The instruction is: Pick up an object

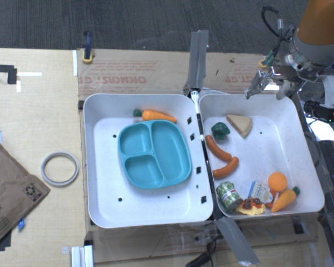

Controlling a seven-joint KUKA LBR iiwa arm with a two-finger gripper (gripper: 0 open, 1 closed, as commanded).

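Note:
My gripper (pixel 265 91) hangs above the far rim of the right bin (pixel 300 149), open with nothing between its fingers. Below it in that bin lie a tan sandwich wedge (pixel 240 124), a green broccoli piece (pixel 220 129) and two sausages (pixel 217 147) (pixel 225 167). Along the near side are a green can (pixel 228 193), a small packet (pixel 260 190), an orange ball (pixel 277 181), a toy carrot (pixel 284 199) and a yellow-red food piece (pixel 250 207). The left bin (pixel 100 193) holds a blue divided plate (pixel 155 153) and another carrot (pixel 158 115).
A grey divider post (pixel 198 60) rises between the bins at the back. Left of the bins, a tape roll (pixel 59 168) and a cardboard box (pixel 5 191) lie on the bench. Cables and arm hardware (pixel 323 104) crowd the right bin's right side.

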